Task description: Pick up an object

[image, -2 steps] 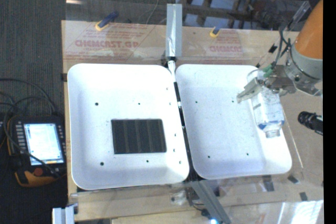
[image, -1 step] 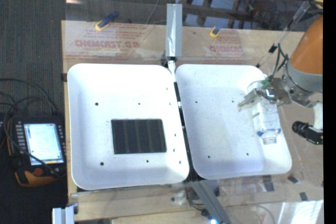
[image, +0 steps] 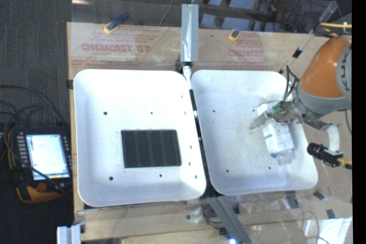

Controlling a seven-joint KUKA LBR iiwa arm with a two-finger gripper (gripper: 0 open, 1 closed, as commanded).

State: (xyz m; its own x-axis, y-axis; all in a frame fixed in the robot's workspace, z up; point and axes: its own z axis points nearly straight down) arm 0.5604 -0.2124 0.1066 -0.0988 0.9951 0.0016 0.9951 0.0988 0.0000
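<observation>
A clear plastic bottle (image: 278, 141) lies in the right bin (image: 229, 140), near its right wall. My gripper (image: 264, 116) hangs low over the bin at the bottle's upper end, reaching in from the right under the arm's orange band (image: 321, 72). Its two pale fingers look spread apart, with nothing seen between them. A dark ribbed rectangular pad (image: 150, 148) lies flat in the middle of the left bin (image: 108, 100).
A metal strip (image: 189, 34) stands at the back where the two bins meet. A handheld screen unit (image: 43, 155) and cables lie on the floor to the left. Small clamps (image: 116, 22) sit on the back board.
</observation>
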